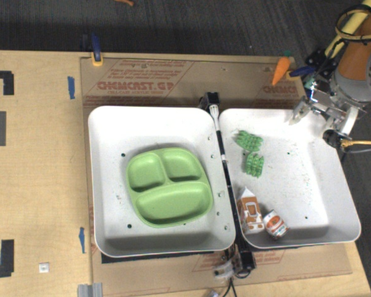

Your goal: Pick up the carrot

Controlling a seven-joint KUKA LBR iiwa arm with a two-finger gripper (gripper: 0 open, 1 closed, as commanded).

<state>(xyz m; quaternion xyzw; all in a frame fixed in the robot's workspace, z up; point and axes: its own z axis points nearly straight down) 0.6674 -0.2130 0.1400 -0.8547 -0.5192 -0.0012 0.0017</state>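
Can hugs the right bin's near wall; carrot lies outside.

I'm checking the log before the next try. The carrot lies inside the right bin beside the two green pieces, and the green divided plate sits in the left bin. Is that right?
Not quite. The camera view shows the carrot outside both bins, on the brown board behind the right bin, near the gripper. The two green pieces are in the right bin, and the green divided plate does sit in the left bin.
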